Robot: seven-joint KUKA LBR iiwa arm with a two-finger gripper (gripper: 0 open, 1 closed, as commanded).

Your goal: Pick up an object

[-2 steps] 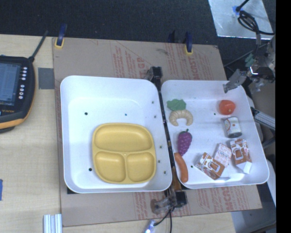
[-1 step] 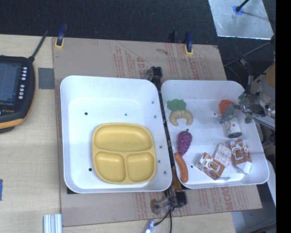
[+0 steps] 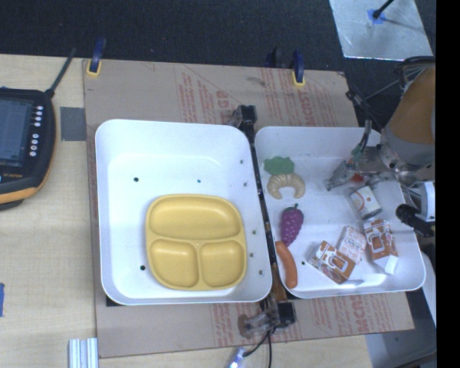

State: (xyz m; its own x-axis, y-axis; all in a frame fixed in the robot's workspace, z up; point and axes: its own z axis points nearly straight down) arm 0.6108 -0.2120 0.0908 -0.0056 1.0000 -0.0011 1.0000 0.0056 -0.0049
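Observation:
My gripper (image 3: 347, 176) hangs low over the upper right part of the right bin (image 3: 314, 142), with the grey arm (image 3: 411, 121) coming in from the right. Just below it lies a small white-and-red can (image 3: 364, 202). To its left are a green leafy toy (image 3: 278, 164) and a tan croissant (image 3: 286, 184). Purple grapes (image 3: 291, 223) and an orange sausage (image 3: 286, 264) lie along the bin's left wall. Several brown-and-white snack packets (image 3: 353, 245) sit in the lower right. I see nothing held by the gripper.
The left bin (image 3: 123, 152) holds a yellow divided plate (image 3: 196, 241). A black divider runs between the two bins. A teach pendant (image 3: 15, 140) rests on the bench at far left. Clamps hold the cardboard at its far edge.

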